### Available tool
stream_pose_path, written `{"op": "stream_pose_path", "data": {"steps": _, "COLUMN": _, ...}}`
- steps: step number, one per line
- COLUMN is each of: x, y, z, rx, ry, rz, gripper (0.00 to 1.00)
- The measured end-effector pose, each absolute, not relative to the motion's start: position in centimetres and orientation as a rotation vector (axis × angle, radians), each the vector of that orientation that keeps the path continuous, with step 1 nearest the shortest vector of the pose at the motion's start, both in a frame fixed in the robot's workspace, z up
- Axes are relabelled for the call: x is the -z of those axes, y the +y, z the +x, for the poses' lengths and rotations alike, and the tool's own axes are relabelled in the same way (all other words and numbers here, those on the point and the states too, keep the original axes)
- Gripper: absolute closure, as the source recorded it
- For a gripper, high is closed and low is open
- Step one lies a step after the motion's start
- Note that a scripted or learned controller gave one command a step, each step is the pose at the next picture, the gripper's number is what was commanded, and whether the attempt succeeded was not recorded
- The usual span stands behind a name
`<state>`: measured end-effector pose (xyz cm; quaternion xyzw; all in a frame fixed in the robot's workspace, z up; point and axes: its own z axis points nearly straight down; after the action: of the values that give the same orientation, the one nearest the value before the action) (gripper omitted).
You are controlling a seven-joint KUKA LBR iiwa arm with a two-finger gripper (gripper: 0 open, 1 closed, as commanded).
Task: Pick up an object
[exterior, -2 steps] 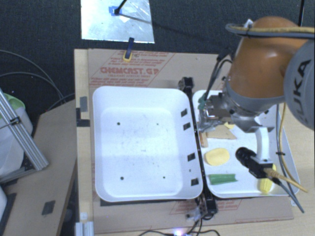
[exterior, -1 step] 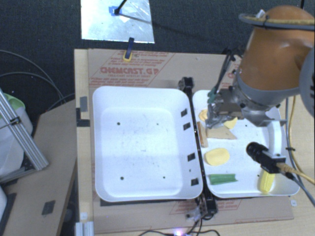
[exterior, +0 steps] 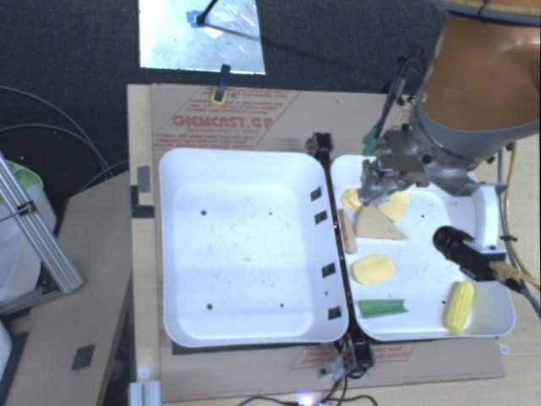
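The gripper (exterior: 378, 189) is hanging low over the right bin (exterior: 499, 315), at about ten o'clock on its floor, with the arm reaching in from three o'clock. I cannot tell how far the claw is open or whether it is gripping anything, as its tip is blending into the things beneath it.

A yellow slice (exterior: 396, 206) is lying right under the gripper, partly covered by it. A smaller yellow bit (exterior: 350, 200) is lying at the slice's nine o'clock, near the bin's left wall. A tan wedge (exterior: 377, 226) is touching the slice at its six o'clock. A brown stick (exterior: 347, 232) is lying along the left wall, just beside the wedge. A yellow disc (exterior: 373, 269) is sitting at the wedge's six o'clock, apart from it. A green strip (exterior: 382, 308) is lying at the bin's seven o'clock, and a corn cob (exterior: 459, 305) is lying at its five o'clock. The left bin (exterior: 245, 252) is sitting alongside, at nine o'clock.
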<state>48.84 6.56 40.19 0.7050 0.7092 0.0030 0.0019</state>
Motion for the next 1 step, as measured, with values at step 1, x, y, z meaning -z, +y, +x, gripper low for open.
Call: {"op": "stream_pose_path", "data": {"steps": 1, "x": -46.68, "y": 0.46, "z": 48.7, "rx": -0.011, "ry": 2.212, "rz": 2.22, "gripper": 1.0}}
